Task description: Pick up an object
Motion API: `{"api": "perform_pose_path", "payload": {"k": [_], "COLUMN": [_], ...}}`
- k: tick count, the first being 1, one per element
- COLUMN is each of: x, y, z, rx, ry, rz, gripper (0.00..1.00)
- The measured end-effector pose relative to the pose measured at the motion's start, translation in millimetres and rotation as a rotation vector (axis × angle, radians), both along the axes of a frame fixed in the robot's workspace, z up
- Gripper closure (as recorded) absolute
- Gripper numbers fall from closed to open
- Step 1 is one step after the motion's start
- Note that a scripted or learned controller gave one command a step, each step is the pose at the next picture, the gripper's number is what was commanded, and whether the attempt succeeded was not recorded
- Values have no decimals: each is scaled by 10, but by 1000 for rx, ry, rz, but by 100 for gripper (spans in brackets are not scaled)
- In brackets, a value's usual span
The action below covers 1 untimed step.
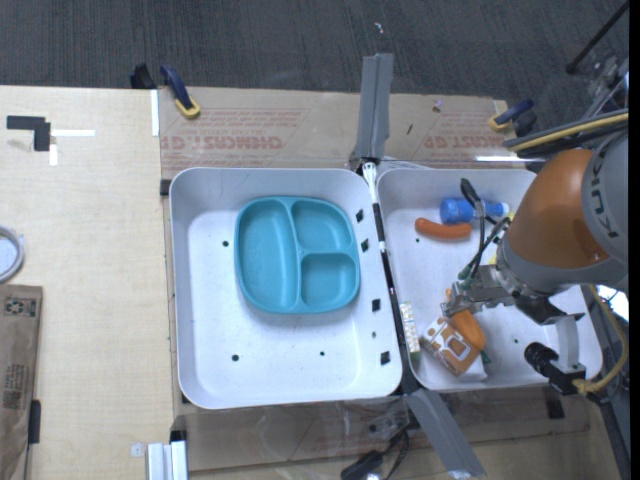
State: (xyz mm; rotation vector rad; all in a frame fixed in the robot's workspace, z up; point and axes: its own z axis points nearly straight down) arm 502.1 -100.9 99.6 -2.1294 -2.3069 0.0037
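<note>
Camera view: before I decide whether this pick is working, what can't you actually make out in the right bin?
- Hand: its fingers are too small and tangled in cables to tell their state or any contact with the orange packet.
- Right bin: its right part is covered by the arm's orange band.
- Blue object: partly crossed by a dark cable; its shape is unclear.
- Orange packet: its print is too small to read.

Divided plate (pixel 298 255) in left bin (pixel 200 368); carton (pixel 455 343), hotdog (pixel 442 229) in right bin (pixel 400 208)
</note>
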Motion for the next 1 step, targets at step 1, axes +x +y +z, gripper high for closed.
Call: {"api": "perform_pose_path", "payload": {"k": [1], "x": [242], "y": [652], "z": [1103], "rx": [0], "ry": [-2], "rz": [89], "gripper": [100]}}
